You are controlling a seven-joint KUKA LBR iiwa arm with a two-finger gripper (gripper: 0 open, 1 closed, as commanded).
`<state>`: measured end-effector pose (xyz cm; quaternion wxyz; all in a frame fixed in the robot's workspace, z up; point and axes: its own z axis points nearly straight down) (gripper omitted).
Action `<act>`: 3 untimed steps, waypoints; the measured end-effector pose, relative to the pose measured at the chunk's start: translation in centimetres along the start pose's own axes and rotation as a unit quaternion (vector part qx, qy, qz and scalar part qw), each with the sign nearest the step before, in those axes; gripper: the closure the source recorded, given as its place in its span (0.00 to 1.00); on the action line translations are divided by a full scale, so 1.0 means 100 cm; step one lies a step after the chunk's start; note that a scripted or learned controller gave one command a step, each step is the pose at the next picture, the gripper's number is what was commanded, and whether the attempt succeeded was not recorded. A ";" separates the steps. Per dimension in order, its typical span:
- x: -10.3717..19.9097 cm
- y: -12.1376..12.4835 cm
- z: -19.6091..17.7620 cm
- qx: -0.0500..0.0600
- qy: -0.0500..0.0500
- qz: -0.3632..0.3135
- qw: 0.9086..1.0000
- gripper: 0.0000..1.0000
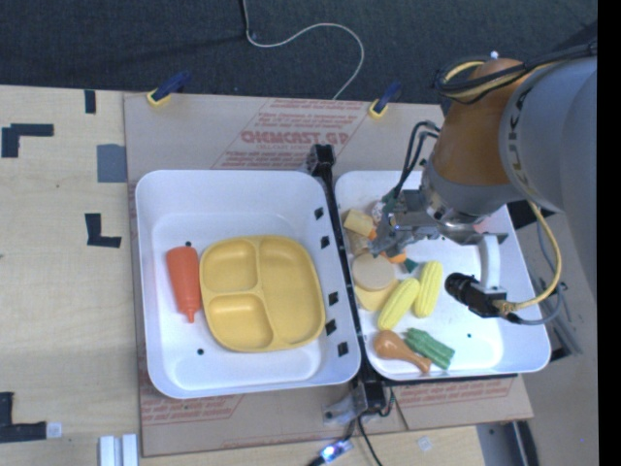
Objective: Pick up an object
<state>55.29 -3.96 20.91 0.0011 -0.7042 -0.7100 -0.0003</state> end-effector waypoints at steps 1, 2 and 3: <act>0.043 0.027 -0.016 -0.001 0.000 0.001 1.000 1.00; 0.075 0.059 -0.011 0.000 0.000 0.001 1.000 1.00; 0.100 0.070 -0.005 0.000 -0.001 0.002 1.000 1.00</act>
